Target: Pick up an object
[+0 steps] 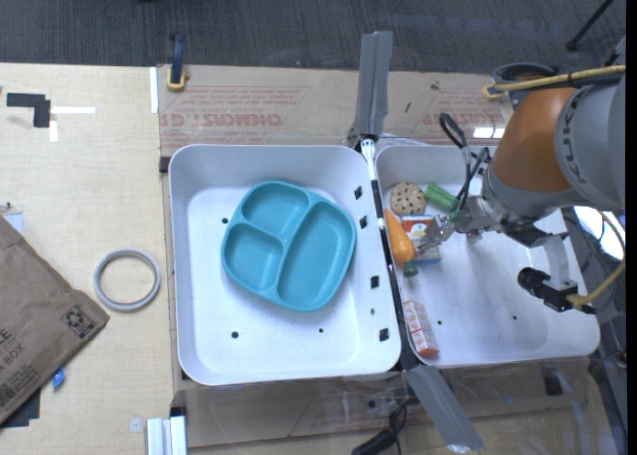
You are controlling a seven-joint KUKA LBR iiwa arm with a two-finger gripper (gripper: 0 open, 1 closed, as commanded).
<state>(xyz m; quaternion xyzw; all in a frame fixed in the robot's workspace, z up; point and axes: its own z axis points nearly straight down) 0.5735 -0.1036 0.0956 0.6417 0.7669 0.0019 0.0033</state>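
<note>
In the right bin (518,339), near its 10 o'clock corner, a cluster of small objects lies against the divider wall: a round cookie-like disc (406,198) with dark specks at the top, a green item (442,197) just to its 3 o'clock, an orange carrot-shaped piece (399,241) running down the bin's left wall, and a small box with blue and white print (425,239) touching the carrot's right side. The gripper (448,226) is down at the 3 o'clock edge of this cluster, right beside the box and below the green item; the fingertips blur into the objects there, so how far apart they stand, and whether anything sits between them, cannot be told. The arm (542,149) enters from 3 o'clock, its orange band sitting over the bin's upper right, with dark cables looping near the wrist. A separate red and white packet (420,329) lies at the bin's 7 o'clock corner, well apart from the cluster, along the left wall. Left bin (204,343): a blue divided plate (289,244) with three compartments sits near the centre, tilted slightly in plan, nothing visible in its compartments. On the bench (80,164) at 9 o'clock from the left bin: a roll of tape (127,278) lying flat, and toward 8 o'clock the corner of a brown cardboard box (35,329). Flattened printed cardboard (269,105) lies under both bins at the 12 o'clock side.
</note>
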